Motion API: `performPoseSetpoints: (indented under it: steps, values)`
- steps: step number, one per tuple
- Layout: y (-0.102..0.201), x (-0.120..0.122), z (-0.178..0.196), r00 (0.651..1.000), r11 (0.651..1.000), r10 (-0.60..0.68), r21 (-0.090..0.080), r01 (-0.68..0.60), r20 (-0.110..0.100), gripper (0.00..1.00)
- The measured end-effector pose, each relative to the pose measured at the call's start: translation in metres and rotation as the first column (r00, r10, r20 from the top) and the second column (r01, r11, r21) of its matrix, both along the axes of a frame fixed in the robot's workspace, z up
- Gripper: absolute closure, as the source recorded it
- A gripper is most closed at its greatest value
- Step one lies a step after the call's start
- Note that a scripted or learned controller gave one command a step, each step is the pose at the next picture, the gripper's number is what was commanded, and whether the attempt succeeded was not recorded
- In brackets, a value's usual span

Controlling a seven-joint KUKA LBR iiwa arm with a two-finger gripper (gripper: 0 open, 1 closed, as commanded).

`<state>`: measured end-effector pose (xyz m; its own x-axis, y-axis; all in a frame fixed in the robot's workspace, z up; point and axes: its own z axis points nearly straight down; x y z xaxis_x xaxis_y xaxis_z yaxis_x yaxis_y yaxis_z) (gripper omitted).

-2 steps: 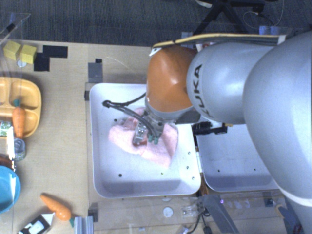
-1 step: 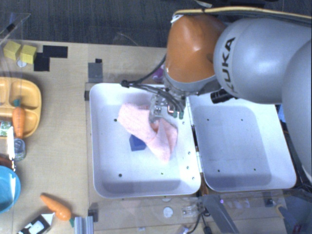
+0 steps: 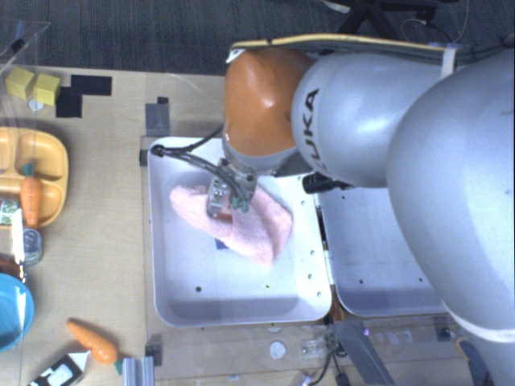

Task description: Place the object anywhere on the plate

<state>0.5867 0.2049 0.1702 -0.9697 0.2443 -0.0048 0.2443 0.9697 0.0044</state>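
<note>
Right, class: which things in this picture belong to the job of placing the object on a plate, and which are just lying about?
Job in hand, as far as the view tells:
gripper; pink cloth beneath it; left bin.

Lying about:
right bin; yellow tray; tray carrot; bench carrot; yellow blocks; blue bowl.

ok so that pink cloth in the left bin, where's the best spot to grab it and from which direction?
Probably straight down from above. The pink cloth lies flat and spread on the floor of the left bin, so there is no edge to reach from the side. Pinch a raised fold near its middle, below the tool, which sits over the cloth; a fold gives the tool something to close on.
</note>
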Motion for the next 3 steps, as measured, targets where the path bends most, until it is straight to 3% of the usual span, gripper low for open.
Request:
performPoseSetpoints:
  steps: [1, 2, 3]
  values:
    - [-0.082, -0.007, 0.054, 0.999, 0.999, -0.047, 0.000, 0.047, 0.006, 1.00]
    - [-0.008, 0.010, -0.067, 0.925, 0.925, -0.379, 0.003, 0.379, 0.001, 1.00]
    - [-0.076, 0.034, 0.025, 0.945, 0.945, -0.327, 0.003, 0.327, 0.004, 1.00]
